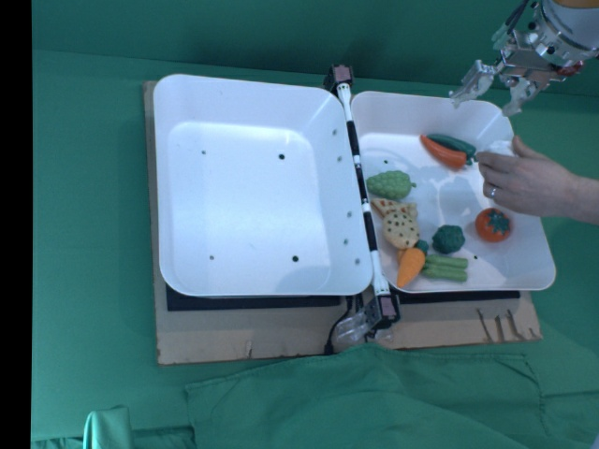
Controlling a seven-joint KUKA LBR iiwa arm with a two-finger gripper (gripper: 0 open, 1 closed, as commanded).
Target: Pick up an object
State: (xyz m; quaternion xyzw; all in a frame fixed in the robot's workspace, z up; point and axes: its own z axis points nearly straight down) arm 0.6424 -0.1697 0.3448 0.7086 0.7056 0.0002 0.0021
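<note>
Jaws apart, nothing between them; gripper [494, 84] is parked high over the far right corner of the right bin [535, 271], well clear of the contents. No grasp yet, so the whole pick is left: choose a target, descend, close, lift. Candidates all sit in the right bin: chili-like red and green piece [447, 147], green bumpy fruit [390, 184], tomato [492, 224], broccoli [448, 238], carrot [410, 265], perforated yellow piece [401, 224]. A person's hand [524, 178] is inside that bin, near the chili-like piece. Left bin [178, 110] holds no candidates.
</note>
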